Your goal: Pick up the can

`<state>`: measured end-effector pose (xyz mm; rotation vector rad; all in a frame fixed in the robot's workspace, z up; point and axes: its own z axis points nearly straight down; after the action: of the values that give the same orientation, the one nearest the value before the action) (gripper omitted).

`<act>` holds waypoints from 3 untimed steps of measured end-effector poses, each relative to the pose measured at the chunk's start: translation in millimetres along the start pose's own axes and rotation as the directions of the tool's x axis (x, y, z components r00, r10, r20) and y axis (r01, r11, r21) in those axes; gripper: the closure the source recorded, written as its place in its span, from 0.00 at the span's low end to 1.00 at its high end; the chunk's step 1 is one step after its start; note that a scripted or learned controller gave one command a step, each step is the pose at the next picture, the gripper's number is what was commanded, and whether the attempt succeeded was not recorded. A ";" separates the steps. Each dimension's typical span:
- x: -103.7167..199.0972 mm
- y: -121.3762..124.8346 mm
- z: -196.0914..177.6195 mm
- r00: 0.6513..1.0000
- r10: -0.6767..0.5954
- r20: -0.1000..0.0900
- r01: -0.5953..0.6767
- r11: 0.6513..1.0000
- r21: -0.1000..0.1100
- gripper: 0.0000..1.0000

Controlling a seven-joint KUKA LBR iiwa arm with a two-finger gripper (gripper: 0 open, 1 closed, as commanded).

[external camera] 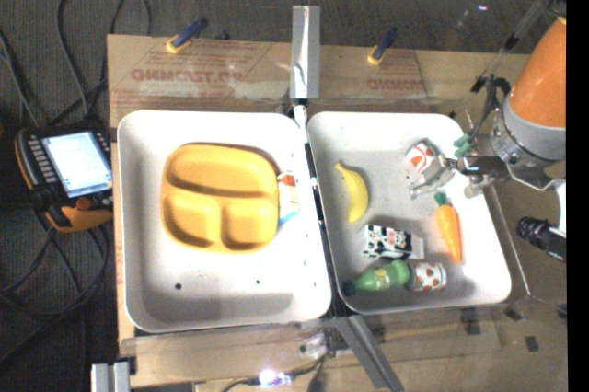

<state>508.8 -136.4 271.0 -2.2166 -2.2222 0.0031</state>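
Nearest the camera, in the right bin (502, 284), a green bottle (382, 277) is seen lying on its side along the front wall. A spotted cup (427, 275) is found touching its right end. Just behind them, a black-and-white carton (390, 241) is laid flat.

To the right of the carton, a carrot (448, 232) is stretched front to back, green top pointing away. Further left, a banana (353, 190) is curved beside the wall shared with the left bin (147, 289).

In the left bin, a yellow divided tray (221, 195) is set near the middle. A small pack (289, 193) is tucked against its right edge.

Now the can (421, 164): it is seen in the far right part of the right bin, tilted, white with a red mark, behind the carrot top and well right of the banana. The end effector (457, 166) is placed just beside it on the right, reaching in over the bin's right wall, with the orange band (550, 77) above. How far it is opened cannot be told, and whether the can is gripped cannot be told either.

Off to the left, a lit pendant (69, 165) is rested on the floor among cables. At the back, the worktop (230, 77) is bare brown board, with two clamps (187, 34) on its far edge and a metal post (305, 50) between them.
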 end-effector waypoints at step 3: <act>-55.2 91.4 92.0 0.977 -0.213 0.003 0.213 0.977 -0.001 0.00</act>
<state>599.9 -191.3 178.6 -1.9671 -2.4493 0.0048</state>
